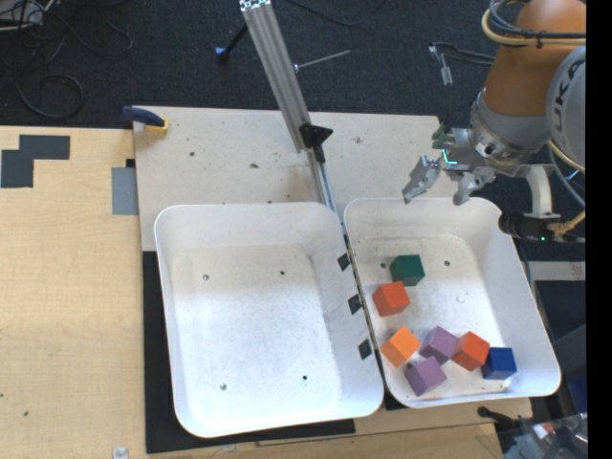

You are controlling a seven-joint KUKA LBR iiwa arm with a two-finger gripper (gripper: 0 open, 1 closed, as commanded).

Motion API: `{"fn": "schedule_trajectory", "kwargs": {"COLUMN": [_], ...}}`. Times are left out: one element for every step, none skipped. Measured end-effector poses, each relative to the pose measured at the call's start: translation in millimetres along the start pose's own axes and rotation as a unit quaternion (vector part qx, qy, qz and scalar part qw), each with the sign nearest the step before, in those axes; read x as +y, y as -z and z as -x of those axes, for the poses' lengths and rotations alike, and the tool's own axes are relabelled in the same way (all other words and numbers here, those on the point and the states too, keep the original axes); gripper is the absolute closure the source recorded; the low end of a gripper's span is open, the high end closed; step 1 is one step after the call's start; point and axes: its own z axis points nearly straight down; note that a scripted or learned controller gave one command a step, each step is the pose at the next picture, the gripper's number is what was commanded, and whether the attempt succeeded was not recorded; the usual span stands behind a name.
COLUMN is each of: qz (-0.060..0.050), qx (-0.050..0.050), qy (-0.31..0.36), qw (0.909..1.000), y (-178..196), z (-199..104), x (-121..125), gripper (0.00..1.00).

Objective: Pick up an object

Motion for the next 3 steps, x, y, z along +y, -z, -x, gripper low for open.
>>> {"fn": "schedule_trajectory", "kwargs": {"qz": [0.002, 0.0, -0.001], "qx": [-0.001, 0.0, 0.0], "qy": [0.001, 0.002, 0.002], "qw": [1.0, 1.0, 1.0], "y": [3, -41, -105], "z": [0, -5, -12], "x": [1, 1, 1], "gripper": [0.0, 0.0, 0.0]}}
